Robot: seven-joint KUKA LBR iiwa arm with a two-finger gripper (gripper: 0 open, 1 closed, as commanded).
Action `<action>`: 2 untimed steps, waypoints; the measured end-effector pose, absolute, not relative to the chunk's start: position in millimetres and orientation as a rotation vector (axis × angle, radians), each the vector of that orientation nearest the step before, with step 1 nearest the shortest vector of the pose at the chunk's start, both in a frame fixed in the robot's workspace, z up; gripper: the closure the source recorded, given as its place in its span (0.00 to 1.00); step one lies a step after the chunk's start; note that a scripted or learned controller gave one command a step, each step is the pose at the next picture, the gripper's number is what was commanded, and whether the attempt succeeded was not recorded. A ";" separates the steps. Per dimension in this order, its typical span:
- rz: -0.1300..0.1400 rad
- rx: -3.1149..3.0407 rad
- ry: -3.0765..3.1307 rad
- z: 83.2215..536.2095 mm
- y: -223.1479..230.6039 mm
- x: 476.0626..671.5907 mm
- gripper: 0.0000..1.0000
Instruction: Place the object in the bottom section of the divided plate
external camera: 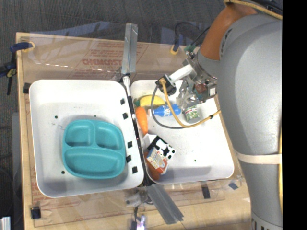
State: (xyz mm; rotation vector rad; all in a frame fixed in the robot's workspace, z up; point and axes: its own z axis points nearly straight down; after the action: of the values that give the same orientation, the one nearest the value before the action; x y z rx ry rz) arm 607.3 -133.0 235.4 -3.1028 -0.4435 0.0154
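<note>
A teal divided plate [93, 149] lies in the left bin [43, 128], with two small sections at the top and one large section toward the bottom of the view. My gripper [191, 102] hangs over the upper part of the right bin [211, 147], pointing down. Directly under it sits a small green-and-white object [192, 113]; whether the gripper touches it is unclear. Just to its left lie a blue bottle [166, 111], a yellow object [144, 101] and an orange carrot [142, 120].
A cow-patterned carton on a red-orange packet [159, 156] lies in the right bin's lower left corner. A yellow cable [165, 116] loops from the wrist over the bottle. The raised divider [130, 128] separates the bins. The grey arm [254, 104] covers the right side.
</note>
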 end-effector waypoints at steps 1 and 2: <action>0.002 -3.052 -0.739 311.8 -71.0 562.4 1.00; 0.009 -3.041 -0.781 242.1 15.6 482.5 1.00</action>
State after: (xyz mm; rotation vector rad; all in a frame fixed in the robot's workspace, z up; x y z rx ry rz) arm 482.5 15.6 242.1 -3.0407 -0.7808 0.0090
